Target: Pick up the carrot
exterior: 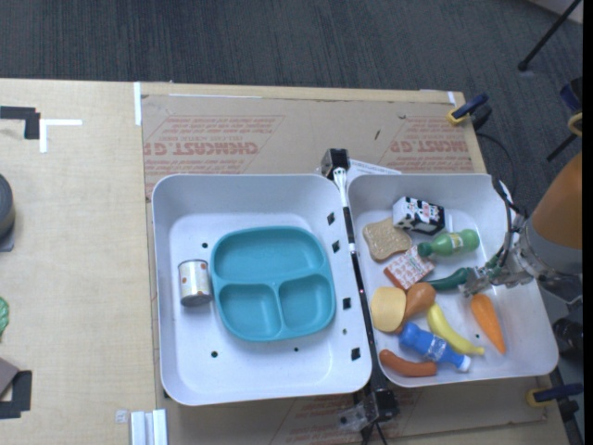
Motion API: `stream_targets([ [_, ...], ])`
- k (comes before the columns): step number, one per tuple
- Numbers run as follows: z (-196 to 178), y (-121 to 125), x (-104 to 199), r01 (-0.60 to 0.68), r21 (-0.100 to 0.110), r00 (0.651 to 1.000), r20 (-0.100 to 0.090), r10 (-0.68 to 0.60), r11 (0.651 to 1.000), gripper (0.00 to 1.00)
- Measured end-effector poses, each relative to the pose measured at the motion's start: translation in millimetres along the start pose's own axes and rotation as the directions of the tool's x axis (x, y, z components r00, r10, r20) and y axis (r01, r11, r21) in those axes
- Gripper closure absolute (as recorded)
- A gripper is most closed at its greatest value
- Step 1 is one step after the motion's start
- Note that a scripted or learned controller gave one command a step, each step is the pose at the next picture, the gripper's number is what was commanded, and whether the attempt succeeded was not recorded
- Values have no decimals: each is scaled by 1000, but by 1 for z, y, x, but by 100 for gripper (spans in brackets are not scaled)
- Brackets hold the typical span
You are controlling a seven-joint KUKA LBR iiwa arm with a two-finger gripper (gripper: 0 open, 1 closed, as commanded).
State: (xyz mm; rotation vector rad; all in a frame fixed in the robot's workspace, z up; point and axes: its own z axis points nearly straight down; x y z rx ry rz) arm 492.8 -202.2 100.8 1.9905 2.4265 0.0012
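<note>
Claw [485, 282] low in right bin [536, 364], just above carrot's top end; grip state cannot tell. Carrot [487, 322] lies flat near bin's right wall, banana [449, 330] beside it. Sausage [408, 365], blue bottle [431, 345], green bottle [450, 243], toast [385, 238] crowd bin. Left bin: teal tray [272, 282], can [194, 282]. Cardboard-covered counter [278, 137], dark carpet [278, 26] beyond.

The carrot [487, 322], orange and tapered, was laid flat in the right bin near its right wall, thick end up toward the far side, tip pointed toward the near edge, just beside a banana.
</note>
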Motion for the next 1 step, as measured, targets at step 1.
stream_targets([
  [1, -48, -8, 33, -156, 3, 988, -1, 156, 988, 100],
])
